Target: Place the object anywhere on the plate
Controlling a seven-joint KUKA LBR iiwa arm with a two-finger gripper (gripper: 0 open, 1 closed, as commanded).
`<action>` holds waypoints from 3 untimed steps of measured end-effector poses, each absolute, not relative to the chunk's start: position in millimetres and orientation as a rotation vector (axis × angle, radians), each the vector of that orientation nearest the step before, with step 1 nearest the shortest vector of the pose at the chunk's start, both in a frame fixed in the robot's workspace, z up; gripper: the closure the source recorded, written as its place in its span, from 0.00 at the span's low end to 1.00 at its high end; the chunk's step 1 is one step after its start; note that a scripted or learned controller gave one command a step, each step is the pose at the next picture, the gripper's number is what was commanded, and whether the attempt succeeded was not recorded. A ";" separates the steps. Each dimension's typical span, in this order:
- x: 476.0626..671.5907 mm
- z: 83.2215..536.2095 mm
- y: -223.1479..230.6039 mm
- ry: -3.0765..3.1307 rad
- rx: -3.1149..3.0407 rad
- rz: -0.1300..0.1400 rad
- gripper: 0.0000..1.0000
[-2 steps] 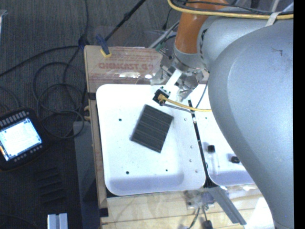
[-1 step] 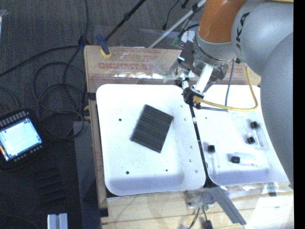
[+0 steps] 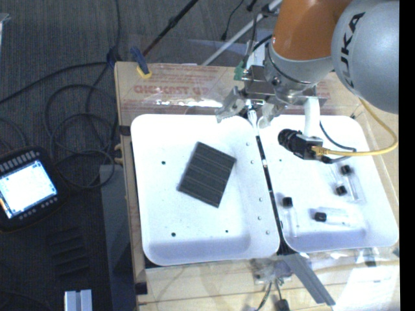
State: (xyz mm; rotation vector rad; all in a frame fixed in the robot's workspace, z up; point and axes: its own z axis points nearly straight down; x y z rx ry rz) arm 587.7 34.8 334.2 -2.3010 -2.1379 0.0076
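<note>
Two shallow white bins sit side by side on the wooden bench point(image 3: 130, 115): the left bin point(image 3: 155, 238) and the right bin point(image 3: 376, 232), touching along their inner edges. Small black-and-clear pieces point(image 3: 327, 216) lie scattered in the right bin. On the dark floor, black cables point(image 3: 78, 118) loop near a lit handheld pendant point(image 3: 26, 188).

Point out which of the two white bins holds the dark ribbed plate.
The left bin: the dark ribbed plate lies tilted near its middle. The right bin holds small black-and-clear pieces.
</note>
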 end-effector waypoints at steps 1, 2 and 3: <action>597.7 258.9 29.6 -2.357 -2.072 0.007 0.00; 607.3 204.6 66.9 -2.646 -1.685 0.006 0.00; 567.2 216.2 64.0 -2.994 -0.942 0.000 0.00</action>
